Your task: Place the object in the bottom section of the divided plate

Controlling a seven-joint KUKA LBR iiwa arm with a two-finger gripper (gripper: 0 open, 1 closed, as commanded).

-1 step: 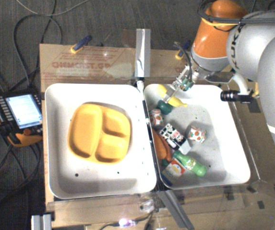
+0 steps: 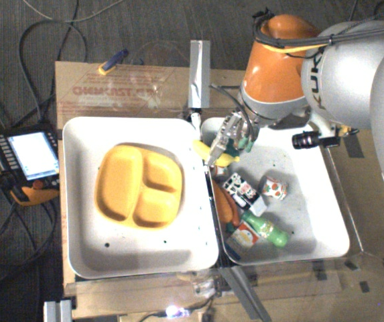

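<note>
Clearly, a yellow object [image 2: 213,153] is pinched in the end effector [image 2: 226,141] above the divide between the bins, just right of the divided plate [image 2: 139,185]; the plate's bottom section must be reached leftward.

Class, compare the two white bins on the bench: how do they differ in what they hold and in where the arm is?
The left bin holds a yellow divided plate; the right bin holds loose small items, among them a green bottle. The gripper hangs by the right bin's near corner, not over the left bin. Both are shallow, white and side by side.
</note>
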